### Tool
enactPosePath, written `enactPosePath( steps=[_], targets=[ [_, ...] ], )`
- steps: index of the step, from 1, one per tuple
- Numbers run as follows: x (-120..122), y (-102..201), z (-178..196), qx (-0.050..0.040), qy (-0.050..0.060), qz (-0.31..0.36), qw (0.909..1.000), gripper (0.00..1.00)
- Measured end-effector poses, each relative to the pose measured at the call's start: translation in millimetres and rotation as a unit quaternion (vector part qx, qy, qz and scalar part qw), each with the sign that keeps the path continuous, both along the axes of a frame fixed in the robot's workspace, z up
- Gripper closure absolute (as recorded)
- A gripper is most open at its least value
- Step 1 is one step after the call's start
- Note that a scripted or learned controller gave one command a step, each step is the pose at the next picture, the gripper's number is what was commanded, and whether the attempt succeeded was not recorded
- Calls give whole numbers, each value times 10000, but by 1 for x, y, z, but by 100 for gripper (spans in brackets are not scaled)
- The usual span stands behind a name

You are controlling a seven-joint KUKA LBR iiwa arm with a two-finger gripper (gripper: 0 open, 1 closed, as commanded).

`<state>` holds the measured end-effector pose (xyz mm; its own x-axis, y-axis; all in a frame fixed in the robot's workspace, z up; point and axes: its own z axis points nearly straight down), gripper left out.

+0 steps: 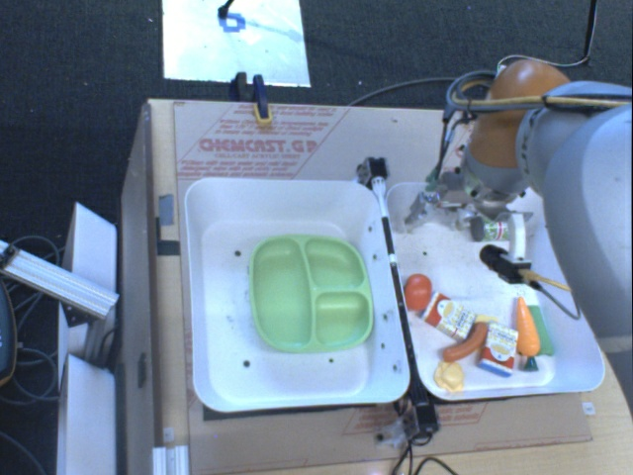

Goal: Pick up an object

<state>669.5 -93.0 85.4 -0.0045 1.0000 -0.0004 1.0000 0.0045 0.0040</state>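
Green plate (311, 293) fills the left bin (213, 384); toy food crowds the right bin (584, 369).

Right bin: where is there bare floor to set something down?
Bare floor lies in the right bin between the gripper and the tomato. The near half is crowded: cartons, sausage, carrot. In the left bin, a bare margin surrounds the green tray.

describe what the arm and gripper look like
The arm is a thick, rounded light-grey body coming in from the right, with an orange band above the wrist. Thin cables loop around the wrist, and a dark cable runs off toward the top edge. The gripper is a small grey metal assembly below the band; its details are too small to make out.
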Motion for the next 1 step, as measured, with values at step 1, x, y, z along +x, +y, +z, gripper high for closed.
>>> enactPosePath(
  steps=[1],
  targets=[
    [0, 10, -1, 0, 10, 4, 10000, 0]
  ],
)
